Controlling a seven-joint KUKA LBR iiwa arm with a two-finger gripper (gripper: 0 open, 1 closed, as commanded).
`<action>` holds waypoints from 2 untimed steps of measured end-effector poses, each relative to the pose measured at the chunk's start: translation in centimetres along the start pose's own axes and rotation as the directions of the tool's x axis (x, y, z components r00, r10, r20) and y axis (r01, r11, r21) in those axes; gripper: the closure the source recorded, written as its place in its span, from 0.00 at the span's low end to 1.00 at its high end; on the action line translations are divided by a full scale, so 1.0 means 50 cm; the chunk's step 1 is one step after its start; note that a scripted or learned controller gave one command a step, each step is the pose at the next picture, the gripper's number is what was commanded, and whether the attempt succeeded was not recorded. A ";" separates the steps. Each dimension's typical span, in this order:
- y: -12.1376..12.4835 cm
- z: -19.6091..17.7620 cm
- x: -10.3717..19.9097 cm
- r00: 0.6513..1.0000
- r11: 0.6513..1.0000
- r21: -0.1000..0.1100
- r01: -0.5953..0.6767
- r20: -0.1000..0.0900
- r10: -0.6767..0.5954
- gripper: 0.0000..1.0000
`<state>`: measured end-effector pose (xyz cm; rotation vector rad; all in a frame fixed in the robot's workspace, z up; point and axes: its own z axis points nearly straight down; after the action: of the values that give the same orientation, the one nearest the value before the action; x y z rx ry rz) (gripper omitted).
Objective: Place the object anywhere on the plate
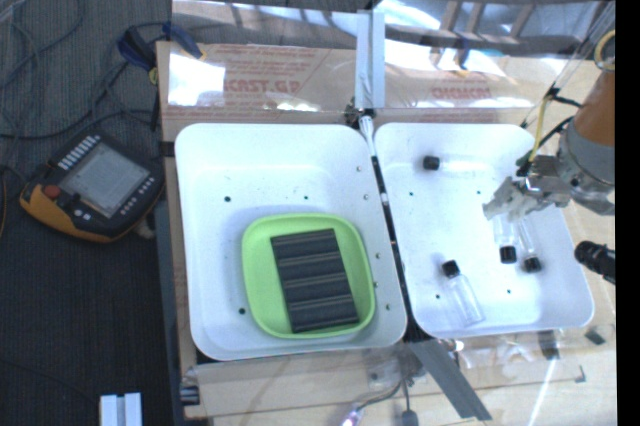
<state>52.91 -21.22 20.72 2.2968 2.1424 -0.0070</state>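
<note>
A square green plate (pixel 256 249) with rounded corners lay in the left bin, toward its near side, and carried a dark grey ribbed block (pixel 315 279) that covered most of its middle, turned slightly off the plate's edges. In the right bin several small clear vials with black caps were scattered: one (pixel 458 288) lay on its side near the bin's front, its cap pointing up and left; another (pixel 437 162) lay near the far wall; two more (pixel 518 247) stood or lay close together by the right side, their bodies hard to make out against the white.
</note>
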 end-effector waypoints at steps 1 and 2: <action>0.000 0.000 0.000 1.000 1.000 0.000 0.000 0.000 0.000 0.00; -0.043 -0.132 -0.018 0.996 0.996 -0.001 -0.086 -0.001 0.086 0.00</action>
<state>50.73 -21.95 27.34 2.3869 2.0411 -0.0041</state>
